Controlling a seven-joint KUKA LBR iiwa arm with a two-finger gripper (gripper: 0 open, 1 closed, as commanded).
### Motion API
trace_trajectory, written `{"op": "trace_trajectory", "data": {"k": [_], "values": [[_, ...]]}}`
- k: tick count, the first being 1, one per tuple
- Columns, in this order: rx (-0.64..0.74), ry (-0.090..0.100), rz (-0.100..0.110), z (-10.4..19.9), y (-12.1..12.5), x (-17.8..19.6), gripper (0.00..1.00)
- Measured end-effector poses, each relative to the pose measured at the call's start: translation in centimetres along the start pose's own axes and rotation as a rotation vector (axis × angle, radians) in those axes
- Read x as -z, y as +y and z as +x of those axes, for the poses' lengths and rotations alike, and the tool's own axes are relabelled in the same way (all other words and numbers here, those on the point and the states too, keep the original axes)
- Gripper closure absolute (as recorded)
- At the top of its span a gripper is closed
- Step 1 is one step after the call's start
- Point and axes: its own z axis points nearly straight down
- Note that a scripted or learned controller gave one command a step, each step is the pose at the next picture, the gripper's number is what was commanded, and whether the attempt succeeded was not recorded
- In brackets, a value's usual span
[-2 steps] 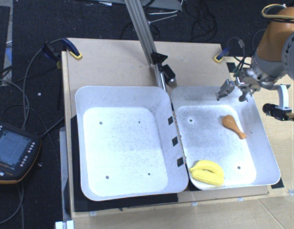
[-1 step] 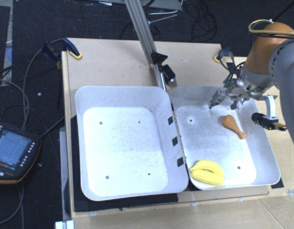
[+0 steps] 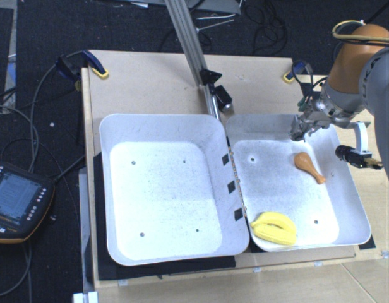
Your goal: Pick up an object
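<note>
**Orange toy drumstick sits close under the gripper**

Orange-brown and shiny, the toy drumstick (image 3: 308, 166) lies flat on the floor of the right bin (image 3: 264, 129). It is in the back half of that bin, over toward the bin's right wall. Its fat end points to the back of the bin and its thin end points to the front right.

The gripper (image 3: 302, 131) is at the back of the right bin, near the back right corner. It is just behind the fat end of the drumstick and does not seem to touch it. It looks small and dark from where I stand, so I cannot tell if it is open or closed. I see nothing held in it.

A yellow banana toy (image 3: 274, 228) lies at the front edge of the right bin, well apart from the drumstick. The left bin (image 3: 163, 194) sits right beside the right bin.

I think the drumstick is the easy one to go for, since it is so near. It looks like hard, light plastic, so it should not bend or break. It also looks smooth, so it may slip or roll away if it gets pinched on the round fat end. The best place to grab is likely the middle, where fat turns to thin, with the squeeze going across it. The banana looks softer and wider, and it is close to the front rim of the right bin, so that rim could get in the way.
</note>
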Motion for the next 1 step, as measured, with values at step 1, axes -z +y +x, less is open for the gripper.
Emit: {"op": "trace_trajectory", "data": {"k": [1], "values": [[-0.001, 0.000, -0.003, -0.01, -0.88, 5.50, 1.00]]}}
